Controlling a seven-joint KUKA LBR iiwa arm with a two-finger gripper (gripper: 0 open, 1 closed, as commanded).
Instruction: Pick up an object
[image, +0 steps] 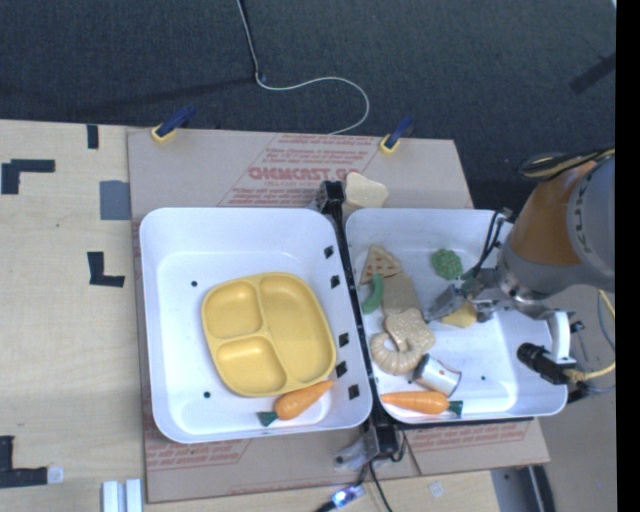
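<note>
Right bin (500, 400), pincer (452, 299) low with fingers parted astride nothing, yellow wedge (461, 318) just beside it; risk: closing off-centre would nudge the wedge away toward the broccoli (447, 263) rather than grip it.

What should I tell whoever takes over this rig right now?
Pincer: low in the right bin, beside a yellow piece; whether it is open or shut cannot be told, and nothing is seen held.
Right bin: broccoli, pretzel, small can, carrot.
Left bin: yellow divided plate and a second carrot.
Done: approach made.
Left: grasp and lift one object.
</note>
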